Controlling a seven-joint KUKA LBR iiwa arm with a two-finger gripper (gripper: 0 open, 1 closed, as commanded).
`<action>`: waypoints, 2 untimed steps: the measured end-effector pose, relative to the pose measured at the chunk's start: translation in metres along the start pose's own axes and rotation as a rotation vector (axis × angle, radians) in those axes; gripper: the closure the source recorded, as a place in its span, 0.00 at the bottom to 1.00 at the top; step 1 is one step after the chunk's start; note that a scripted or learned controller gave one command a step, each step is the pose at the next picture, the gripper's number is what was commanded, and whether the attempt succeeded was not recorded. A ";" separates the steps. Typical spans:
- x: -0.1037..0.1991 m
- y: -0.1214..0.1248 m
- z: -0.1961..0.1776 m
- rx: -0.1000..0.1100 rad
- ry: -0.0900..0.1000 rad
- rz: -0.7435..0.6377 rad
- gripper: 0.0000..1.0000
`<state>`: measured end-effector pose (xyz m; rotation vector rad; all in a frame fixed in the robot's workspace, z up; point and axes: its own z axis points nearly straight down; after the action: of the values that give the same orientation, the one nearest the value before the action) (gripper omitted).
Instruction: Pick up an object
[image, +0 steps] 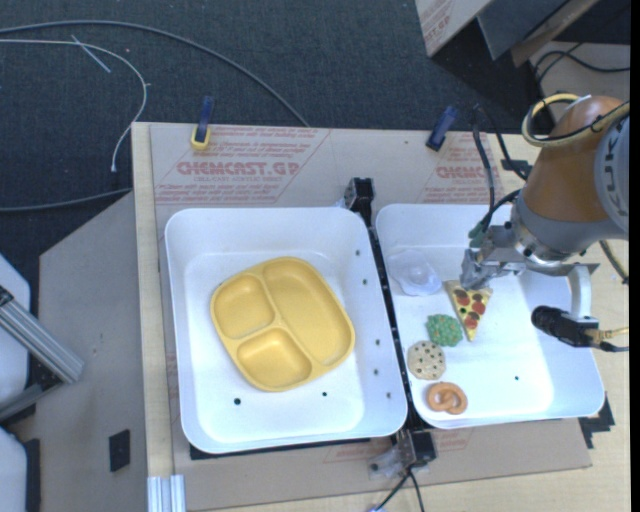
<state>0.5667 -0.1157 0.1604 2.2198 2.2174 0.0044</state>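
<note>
Pizza slice (468, 308) toy sits in the right bin (520, 395), and the gripper (478, 272) is right over its top edge, arm reaching in from the right with the wrist bent downward. Below the slice: green broccoli piece (442, 329), cookie (426, 359), pretzel (446, 398). Yellow divided tray (282, 322) is in the left bin (200, 400).

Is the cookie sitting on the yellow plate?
No, the cookie lies in the right bin, while the yellow plate sits in the left bin.

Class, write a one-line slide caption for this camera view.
Gripper poised over pizza slice in right bin; yellow tray in left bin.
</note>
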 end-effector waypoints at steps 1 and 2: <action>-0.003 0.012 -0.053 -0.002 0.000 -0.002 1.00; -0.002 0.014 -0.108 -0.003 0.000 -0.003 1.00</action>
<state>0.5798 -0.1181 0.2684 2.2148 2.2189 0.0072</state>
